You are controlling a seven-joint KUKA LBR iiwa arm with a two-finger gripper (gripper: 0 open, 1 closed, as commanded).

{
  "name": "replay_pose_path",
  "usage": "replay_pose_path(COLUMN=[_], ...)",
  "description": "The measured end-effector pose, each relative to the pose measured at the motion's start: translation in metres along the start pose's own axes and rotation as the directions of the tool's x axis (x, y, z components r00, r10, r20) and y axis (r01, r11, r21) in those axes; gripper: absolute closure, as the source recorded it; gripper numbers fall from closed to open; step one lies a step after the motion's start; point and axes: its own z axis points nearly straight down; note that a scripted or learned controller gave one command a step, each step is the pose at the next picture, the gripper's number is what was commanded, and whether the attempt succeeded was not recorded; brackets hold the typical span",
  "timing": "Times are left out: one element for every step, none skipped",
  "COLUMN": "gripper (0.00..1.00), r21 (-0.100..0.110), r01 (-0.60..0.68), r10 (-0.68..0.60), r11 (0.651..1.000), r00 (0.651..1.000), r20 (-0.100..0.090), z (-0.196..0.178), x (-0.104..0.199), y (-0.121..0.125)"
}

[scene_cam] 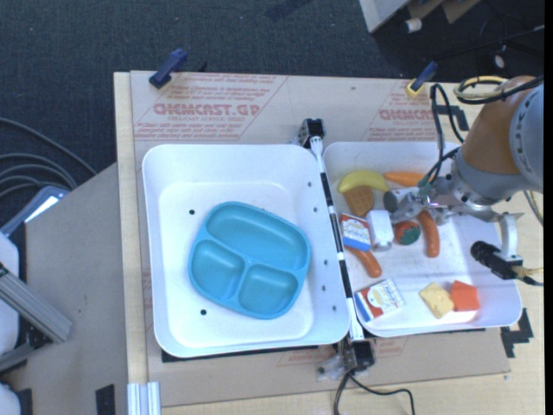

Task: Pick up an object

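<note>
I see my tool, grip state unclear, low in the right bin beside a tomato; I'd centre over one item before closing.

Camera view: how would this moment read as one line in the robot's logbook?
gripper: low in right bin, among toy foods | blue tray: left bin | pick: not confirmed

Red words on the brown board

The brown board under the white bins has red print that reads "CHEMCAST GP" at the upper left, and again, partly cut off, at the upper right. The small lines below it are too tiny to read.
</note>
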Motion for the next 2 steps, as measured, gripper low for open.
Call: replay_pose_path(gripper=[1.0, 1.0], r21=[0.0, 0.001], r01=[0.001, -0.001], r10=[-0.001, 0.001], r11=[1.0, 1.0], r00=[1.0, 1.0], r20=[0.002, -0.001], z=[-0.01, -0.1], x=[0.0, 0.083], y=[0.0, -0.036])
